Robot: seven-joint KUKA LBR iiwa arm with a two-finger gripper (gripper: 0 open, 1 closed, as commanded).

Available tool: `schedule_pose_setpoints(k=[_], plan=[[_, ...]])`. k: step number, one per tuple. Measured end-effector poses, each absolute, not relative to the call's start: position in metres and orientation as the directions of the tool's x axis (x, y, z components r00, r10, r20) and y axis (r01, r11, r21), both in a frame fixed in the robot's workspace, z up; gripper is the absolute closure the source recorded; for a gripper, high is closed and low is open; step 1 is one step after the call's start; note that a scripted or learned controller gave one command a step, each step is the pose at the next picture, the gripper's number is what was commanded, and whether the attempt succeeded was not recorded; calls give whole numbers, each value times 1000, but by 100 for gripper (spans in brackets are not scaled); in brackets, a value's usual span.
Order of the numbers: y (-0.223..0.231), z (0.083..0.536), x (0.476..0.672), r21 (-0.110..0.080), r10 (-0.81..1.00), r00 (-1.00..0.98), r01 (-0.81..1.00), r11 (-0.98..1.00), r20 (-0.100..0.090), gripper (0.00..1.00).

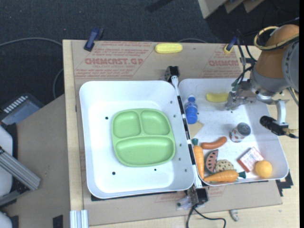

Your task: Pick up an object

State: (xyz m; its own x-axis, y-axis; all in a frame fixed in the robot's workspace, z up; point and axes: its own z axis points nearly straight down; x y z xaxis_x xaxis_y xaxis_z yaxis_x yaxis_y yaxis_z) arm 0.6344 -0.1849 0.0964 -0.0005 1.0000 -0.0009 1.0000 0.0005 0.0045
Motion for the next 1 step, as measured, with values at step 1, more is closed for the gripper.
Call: schedule_pose_setpoints(k=[1], plan=[[-174,84,570,-1,1000,0,1000,0,0,100]])
